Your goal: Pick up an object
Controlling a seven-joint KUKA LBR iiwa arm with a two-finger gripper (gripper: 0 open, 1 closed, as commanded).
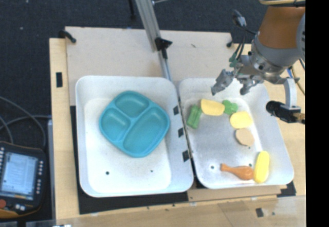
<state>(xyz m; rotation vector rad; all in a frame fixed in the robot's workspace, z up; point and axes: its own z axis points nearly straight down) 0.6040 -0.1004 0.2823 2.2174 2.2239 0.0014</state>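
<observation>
The right bin (216, 154) holds several toy foods. A yellow piece (212, 107) lies next to a small green piece (230, 107), with a green block (194, 116) at the bin's left wall. Further toward the front are a yellow round piece (240, 120), a tan piece (245, 137), a long yellow piece (261, 166) and an orange piece (238, 171). My gripper (235, 85) hangs over the bin's far edge, above and just behind the yellow and green pieces. It is open, and nothing sits between its fingers.
A blue divided plate (134, 123) lies in the left bin (92, 169). A slanted metal post (149, 15) rises behind the wall between the two bins. A screen device (18, 172) sits off the bench at the left.
</observation>
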